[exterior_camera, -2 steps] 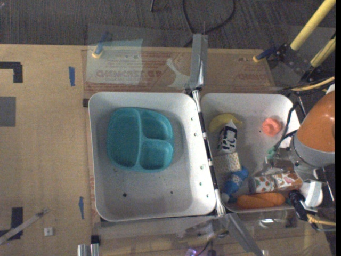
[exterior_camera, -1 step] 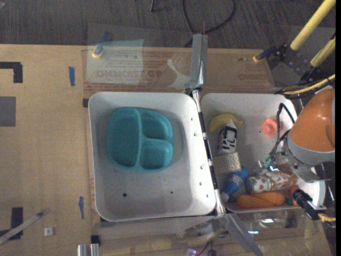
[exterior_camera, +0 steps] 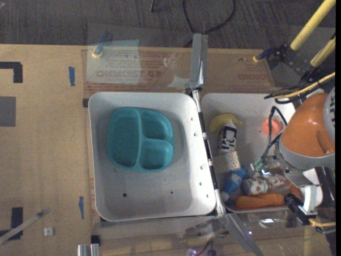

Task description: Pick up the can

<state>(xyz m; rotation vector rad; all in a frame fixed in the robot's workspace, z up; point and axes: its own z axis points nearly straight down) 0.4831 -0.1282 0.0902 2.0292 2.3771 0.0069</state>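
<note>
Can (exterior_camera: 262,184): lying on its side in the right bin (exterior_camera: 250,101), white with red spots, just above the carrot (exterior_camera: 260,200).
Carrot: orange, lying along the right bin's near wall.
Arm (exterior_camera: 311,132): its orange band hangs over the right bin, to the right of the can.
Claw (exterior_camera: 273,167): near the can's right end; I cannot tell whether it is open or closed.
Banana (exterior_camera: 224,121): well above the can.
Black-and-white carton (exterior_camera: 228,139): between banana and can.
Teal divided plate (exterior_camera: 140,138): in the left bin (exterior_camera: 106,196), far left of the can.

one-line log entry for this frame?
task: pick up can | arm: over right bin | can: lying in right bin beside carrot | left bin: teal plate | grasp: not seen
</note>
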